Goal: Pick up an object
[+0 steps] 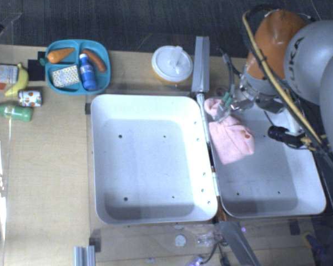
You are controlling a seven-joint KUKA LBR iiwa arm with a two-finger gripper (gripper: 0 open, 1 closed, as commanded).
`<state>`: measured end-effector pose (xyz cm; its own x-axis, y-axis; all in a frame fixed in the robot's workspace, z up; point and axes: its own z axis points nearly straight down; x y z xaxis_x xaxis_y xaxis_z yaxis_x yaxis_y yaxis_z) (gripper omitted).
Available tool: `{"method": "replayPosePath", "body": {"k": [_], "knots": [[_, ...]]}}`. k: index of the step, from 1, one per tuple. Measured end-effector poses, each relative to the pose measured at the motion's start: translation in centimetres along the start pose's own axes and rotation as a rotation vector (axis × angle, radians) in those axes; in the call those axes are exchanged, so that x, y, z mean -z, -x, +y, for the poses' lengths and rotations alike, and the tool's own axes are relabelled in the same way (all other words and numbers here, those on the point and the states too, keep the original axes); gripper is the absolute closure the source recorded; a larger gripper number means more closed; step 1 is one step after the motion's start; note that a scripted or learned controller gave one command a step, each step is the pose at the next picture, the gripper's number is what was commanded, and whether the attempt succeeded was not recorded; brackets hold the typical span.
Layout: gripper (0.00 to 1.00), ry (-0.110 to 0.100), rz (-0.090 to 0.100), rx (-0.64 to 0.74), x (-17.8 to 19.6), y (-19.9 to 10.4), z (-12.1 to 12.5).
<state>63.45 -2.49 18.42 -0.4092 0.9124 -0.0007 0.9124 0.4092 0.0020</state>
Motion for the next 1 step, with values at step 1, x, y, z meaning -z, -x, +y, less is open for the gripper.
{"method": "replayPosePath", "body": {"k": [1], "knots": [[1.0,0.004,-0.002,0.034,7.61,-0.84,2.94]]}}
